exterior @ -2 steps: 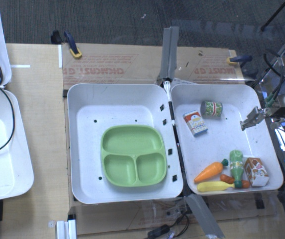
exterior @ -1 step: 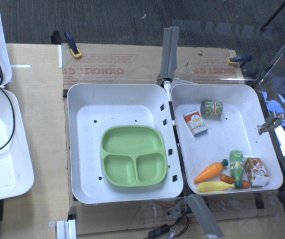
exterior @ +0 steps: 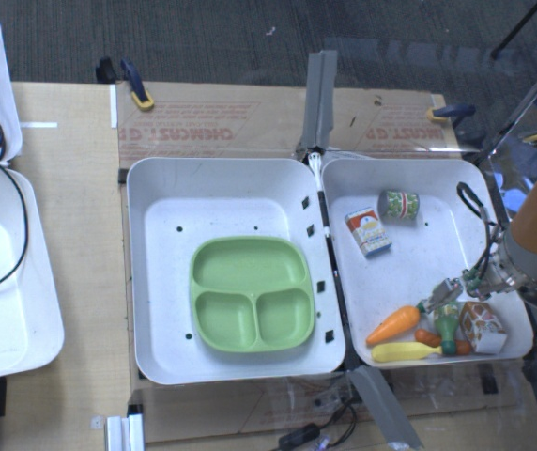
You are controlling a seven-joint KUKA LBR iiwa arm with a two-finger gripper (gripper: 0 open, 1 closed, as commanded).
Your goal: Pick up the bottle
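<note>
So from my overhead cam I've got the two white bins side by side. The left bin has a green divided plate sitting in it, three compartments, nothing on it that I can make out.

The right bin is where all the stuff is. Toward the back there's a small can lying on its side, and just beside it toward me a little carton with red and white on it. Down in the near right corner it's a proper pile: an orange carrot, a yellow banana-looking thing right below it, something small and red-orange between them, and a white box with a printed pattern against the bin wall.

The bottle, as far as I can tell, is the green thing wedged in that pile between the carrot and the patterned box. It's partly covered so I can't say if it's upright or tilted.

The gripper is reaching in from the right and sits low right over that corner, its tip just above the green bottle. Honestly I can't tell how its claw stands or whether it has hold of anything, it's too small and cluttered there
</note>
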